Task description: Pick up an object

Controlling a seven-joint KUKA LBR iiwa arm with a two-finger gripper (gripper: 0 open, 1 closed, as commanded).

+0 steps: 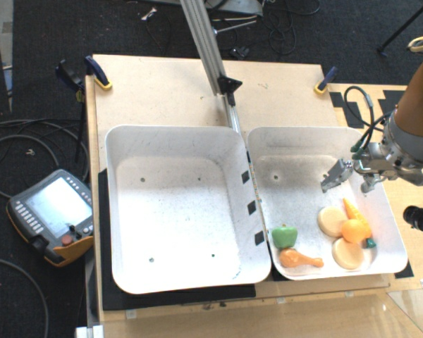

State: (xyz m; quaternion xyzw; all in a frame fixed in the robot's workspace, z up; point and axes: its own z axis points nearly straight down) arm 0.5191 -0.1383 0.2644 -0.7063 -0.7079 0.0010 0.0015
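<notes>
The end effector (354, 175) is hanging over the right bin (296, 143), its two fingers spread open and gripping nothing, just far of the toys bunched in the near right corner. The carrot (353, 210), lying nearest, is looking like the easiest target; dropping straight down with the fingers straddling it, clear of the tan disc (331, 221) and orange ball (354, 230), is giving the best chance.

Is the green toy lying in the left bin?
No, the green toy lies in the right bin, near its front left corner beside the other toys.
</notes>
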